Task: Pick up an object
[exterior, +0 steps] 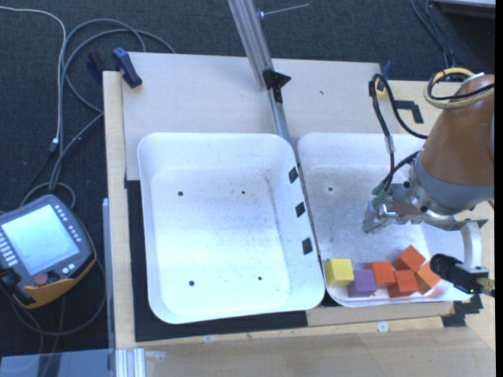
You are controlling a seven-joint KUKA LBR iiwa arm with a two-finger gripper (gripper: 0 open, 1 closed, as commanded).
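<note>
Nearest the lower edge, the wooden tabletop (236,344) carries two shallow white bins side by side. Along the near wall of the right bin (346,151) lies a row of blocks: one yellow block (339,271) at the left end, one purple block (362,282) just beside it, and then a cluster of orange blocks (405,272), about four, packed so closely that their exact number cannot be told. A black fitting on the arm overlaps the right end of this cluster. Farther in, over the middle of the right bin, the gripper (374,218) hangs below the grey wrist and the orange band of the arm (460,144); it stands apart from the blocks, and nothing shows between its fingers, but whether they are apart or together cannot be told at this size. The left bin (161,159) bears only dark specks and four small holes. Three black tabs mark the seam between the bins. Beyond the bins, a metal post (253,34) rises from the back of the tabletop, one blue clamp (126,66) grips its far left corner, and black cables (86,53) loop across the dark floor. One teach pendant (39,250) lies on the floor at the left.
</note>
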